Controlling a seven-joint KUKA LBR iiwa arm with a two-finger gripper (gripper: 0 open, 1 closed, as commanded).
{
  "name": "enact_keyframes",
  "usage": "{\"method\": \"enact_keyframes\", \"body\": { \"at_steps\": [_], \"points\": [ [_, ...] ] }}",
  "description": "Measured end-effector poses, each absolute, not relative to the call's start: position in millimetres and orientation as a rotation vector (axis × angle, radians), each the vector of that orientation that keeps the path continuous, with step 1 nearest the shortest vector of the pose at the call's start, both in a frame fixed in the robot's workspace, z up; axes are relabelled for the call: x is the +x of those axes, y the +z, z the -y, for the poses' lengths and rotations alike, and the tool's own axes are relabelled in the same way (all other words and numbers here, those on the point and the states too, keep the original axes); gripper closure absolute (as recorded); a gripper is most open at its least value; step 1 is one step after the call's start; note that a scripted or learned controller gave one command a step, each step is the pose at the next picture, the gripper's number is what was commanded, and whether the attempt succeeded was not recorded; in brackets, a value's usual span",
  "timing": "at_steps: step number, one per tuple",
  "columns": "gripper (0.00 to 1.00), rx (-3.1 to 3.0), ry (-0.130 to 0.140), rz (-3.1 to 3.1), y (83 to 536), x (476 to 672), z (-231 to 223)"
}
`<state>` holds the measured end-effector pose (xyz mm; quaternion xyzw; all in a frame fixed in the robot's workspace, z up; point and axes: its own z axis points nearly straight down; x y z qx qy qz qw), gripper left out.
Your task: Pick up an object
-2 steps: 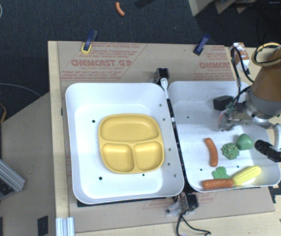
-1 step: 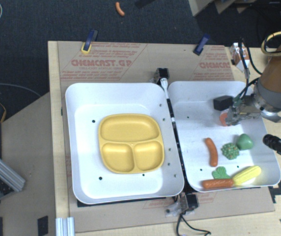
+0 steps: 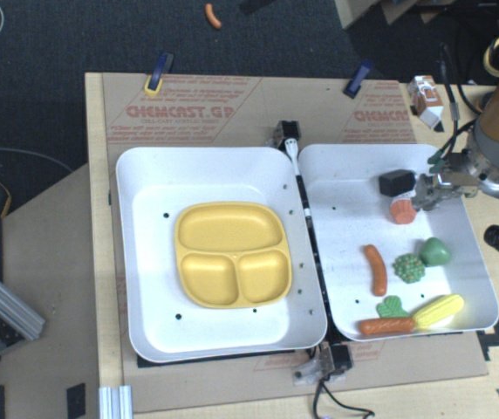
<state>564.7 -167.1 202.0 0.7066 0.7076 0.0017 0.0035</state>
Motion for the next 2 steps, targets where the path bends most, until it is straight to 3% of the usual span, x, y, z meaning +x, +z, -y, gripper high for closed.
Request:
{"method": "enact_keyframes", "body": {
  "at_steps": [1, 2],
  "points": [
    [1.00, 2.216, 0.004, -2.218, 226.9, 566.0, 167.4],
    [1.00, 2.218, 0.002, -2.230, 234.5, 545.3, 113.1]
  ]
}}
